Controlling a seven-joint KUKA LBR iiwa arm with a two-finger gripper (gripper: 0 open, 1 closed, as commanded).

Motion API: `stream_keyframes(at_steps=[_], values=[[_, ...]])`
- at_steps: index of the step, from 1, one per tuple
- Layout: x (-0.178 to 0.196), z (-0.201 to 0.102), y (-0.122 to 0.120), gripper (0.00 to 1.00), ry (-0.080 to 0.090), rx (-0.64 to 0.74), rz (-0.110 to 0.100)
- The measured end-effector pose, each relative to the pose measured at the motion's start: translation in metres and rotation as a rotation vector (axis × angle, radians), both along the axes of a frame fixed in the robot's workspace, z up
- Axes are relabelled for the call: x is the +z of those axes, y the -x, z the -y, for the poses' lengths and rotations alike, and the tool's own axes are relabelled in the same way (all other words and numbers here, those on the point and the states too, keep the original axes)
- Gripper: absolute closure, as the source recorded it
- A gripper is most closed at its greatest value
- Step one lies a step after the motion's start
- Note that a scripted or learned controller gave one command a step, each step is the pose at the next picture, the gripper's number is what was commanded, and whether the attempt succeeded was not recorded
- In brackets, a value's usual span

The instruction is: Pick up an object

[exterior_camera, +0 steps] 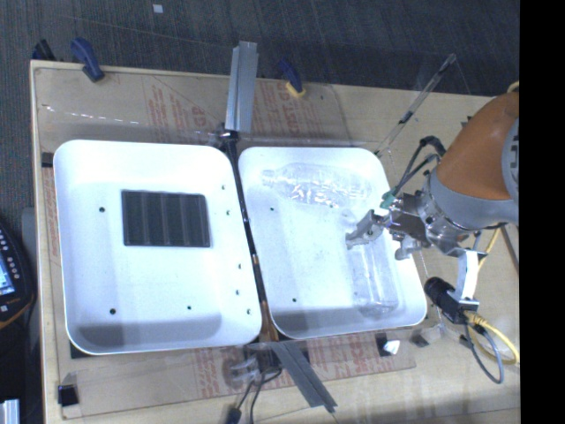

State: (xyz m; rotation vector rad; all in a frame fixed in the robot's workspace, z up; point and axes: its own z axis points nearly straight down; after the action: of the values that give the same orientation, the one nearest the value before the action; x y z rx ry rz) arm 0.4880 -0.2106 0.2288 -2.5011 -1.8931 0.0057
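The arm (481, 162) is cut off at the frame's right; the end effector (366, 232) is too small and blurred to read, and two clear bottles (313, 184) nearly vanish against the white right bin (291, 299)

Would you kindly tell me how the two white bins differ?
The left bin holds a dark ribbed rectangular block; the right bin holds clear plastic bottles. The pincer is over the right bin, not the left bin. Both are shallow, white and round-cornered.
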Motion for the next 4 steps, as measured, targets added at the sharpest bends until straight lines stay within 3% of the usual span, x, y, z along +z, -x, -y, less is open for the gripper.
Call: stream_keyframes(at_steps=[1, 2, 3, 4], values=[[0.024, -0.008, 0.006, 0.00, 0.003, 0.242, 0.008], [-0.037, -0.003, 0.010, 0.00, -0.002, 0.440, 0.003], [-0.037, -0.001, -0.052, 0.00, 0.001, 0.139, 0.004], [-0.012, -0.027, -0.102, 0.00, 0.001, 0.067, 0.004]])
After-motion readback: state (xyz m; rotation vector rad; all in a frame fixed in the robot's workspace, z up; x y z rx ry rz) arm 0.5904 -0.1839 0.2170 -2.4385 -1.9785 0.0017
